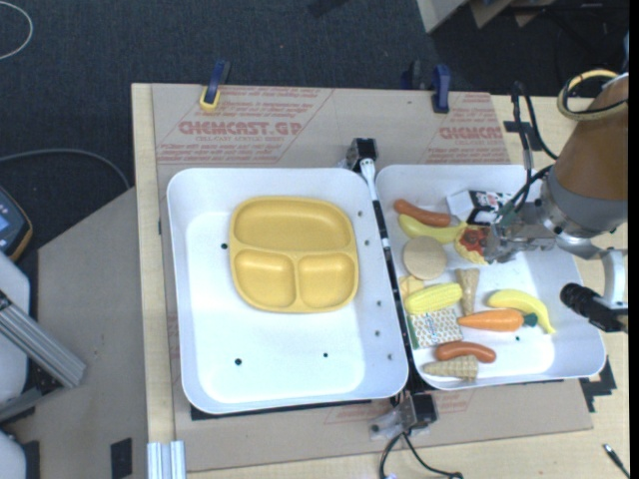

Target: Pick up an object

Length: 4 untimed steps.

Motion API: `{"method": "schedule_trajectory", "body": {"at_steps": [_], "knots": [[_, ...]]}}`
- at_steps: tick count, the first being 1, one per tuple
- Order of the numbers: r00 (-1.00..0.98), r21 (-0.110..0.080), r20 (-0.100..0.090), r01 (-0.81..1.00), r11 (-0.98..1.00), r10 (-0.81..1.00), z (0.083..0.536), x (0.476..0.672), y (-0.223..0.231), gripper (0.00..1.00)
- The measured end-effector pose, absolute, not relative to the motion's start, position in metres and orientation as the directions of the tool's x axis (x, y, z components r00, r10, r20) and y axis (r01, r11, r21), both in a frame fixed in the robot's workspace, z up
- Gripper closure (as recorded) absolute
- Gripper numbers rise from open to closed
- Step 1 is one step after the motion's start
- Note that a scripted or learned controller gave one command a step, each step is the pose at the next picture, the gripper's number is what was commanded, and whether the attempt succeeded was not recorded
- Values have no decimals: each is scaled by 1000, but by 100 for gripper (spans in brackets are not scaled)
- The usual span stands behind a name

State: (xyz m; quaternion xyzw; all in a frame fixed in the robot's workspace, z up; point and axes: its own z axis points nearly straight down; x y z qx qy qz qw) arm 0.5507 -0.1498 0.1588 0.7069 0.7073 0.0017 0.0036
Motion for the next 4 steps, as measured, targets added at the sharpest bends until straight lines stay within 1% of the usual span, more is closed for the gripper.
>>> {"method": "schedule_trajectory", "body": {"at_steps": [1,2,3,4], "knots": [[-2,9,-3,1000,2,1000,222,553,-145,100],[-1,4,-2,1000,1,1000,225,554,-145,100],[-4,-3,3,1000,4,1000,222,539,-94,100],[-6,-3,3,1000,6,1000,218,533,-31,100]]}}
